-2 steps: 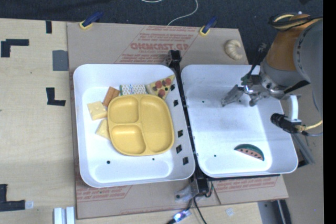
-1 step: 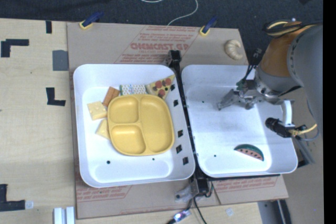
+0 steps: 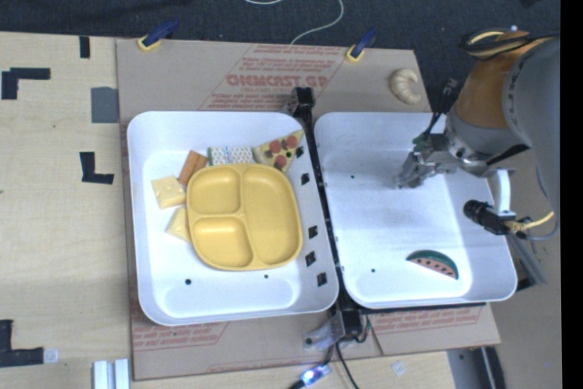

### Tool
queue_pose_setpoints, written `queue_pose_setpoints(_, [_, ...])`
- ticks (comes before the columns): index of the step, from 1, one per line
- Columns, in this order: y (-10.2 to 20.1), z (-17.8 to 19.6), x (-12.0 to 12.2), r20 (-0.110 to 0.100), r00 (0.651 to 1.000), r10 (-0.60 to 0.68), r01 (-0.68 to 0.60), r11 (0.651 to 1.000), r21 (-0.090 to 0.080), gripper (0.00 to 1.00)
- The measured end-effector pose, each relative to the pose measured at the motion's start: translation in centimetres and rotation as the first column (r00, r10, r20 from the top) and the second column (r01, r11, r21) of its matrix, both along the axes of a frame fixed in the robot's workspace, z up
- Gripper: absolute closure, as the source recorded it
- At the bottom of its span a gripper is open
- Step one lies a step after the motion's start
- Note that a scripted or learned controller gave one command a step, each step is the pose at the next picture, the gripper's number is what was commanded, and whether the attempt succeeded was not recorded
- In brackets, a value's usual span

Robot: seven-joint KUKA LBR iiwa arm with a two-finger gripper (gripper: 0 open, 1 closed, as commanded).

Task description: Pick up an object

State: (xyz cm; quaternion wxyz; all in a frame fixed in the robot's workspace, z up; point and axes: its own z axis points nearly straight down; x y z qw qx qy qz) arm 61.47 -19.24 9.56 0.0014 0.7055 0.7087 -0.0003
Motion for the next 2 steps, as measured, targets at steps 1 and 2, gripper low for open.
queue_pose_setpoints(1, [-0.1,4.2,0.2,0.001,1.000,-0.003,0.003,1.000,0.002,1.00])
queue_pose_setpoints(2, [-0.7,10.2,0.7,0.004,1.000,-0.003,0.003,1.000,0.001,1.00])
